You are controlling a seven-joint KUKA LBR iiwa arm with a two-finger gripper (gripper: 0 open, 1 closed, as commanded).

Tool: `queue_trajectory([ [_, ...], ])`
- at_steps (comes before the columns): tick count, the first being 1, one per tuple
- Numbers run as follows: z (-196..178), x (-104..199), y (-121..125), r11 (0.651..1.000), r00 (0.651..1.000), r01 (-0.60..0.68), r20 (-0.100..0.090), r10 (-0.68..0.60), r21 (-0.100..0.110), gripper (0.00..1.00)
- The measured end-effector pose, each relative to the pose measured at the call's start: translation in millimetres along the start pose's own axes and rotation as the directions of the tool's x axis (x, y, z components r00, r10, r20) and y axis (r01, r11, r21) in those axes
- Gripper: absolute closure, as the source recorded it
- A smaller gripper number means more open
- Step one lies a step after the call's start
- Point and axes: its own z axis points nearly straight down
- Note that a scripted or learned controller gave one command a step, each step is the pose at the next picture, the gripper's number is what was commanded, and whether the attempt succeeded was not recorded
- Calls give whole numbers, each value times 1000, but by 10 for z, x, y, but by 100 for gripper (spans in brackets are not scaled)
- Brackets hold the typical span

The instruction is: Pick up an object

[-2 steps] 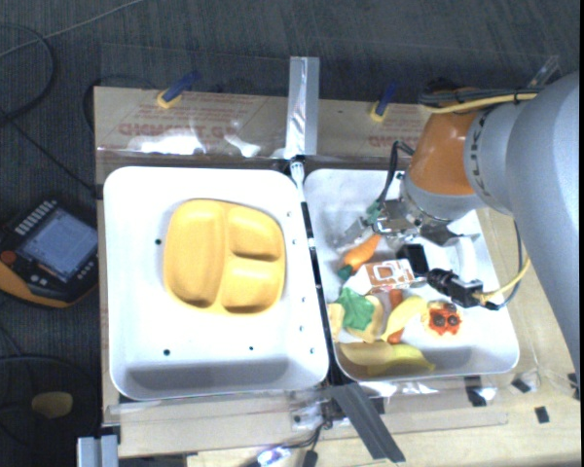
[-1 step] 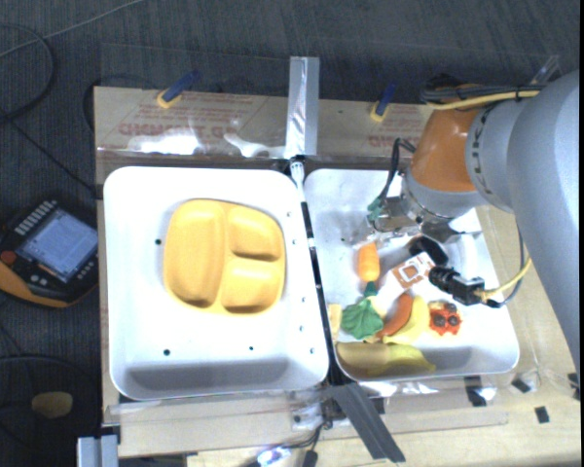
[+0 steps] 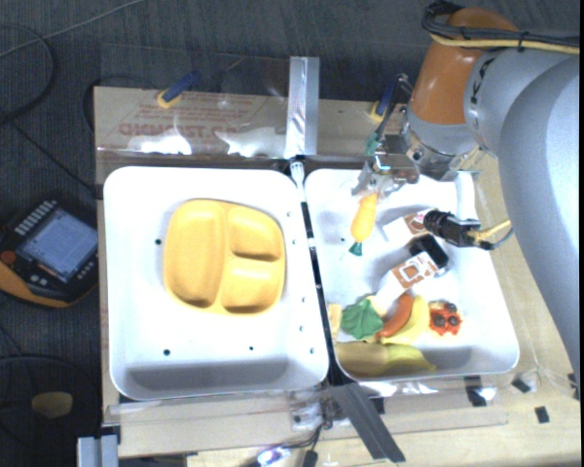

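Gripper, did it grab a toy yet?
Looks like it. The gripper hangs over the right bin, and a yellow toy dangles from it. Other toys lie in the bin's near corner. Left to do: carry the yellow toy away.

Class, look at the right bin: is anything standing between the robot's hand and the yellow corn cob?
Nothing visible does. The hand sits directly above the top end of the corn cob, which lies apart from the toys piled at the bin's near end.

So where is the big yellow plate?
The yellow divided plate lies in the middle of the left bin, across the divider from the toy corn in the right bin.
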Motion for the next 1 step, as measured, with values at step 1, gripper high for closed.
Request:
queue_trajectory([
  [1, 0, 95, 61, 993, 993, 119, 2, -119, 0, 100],
])
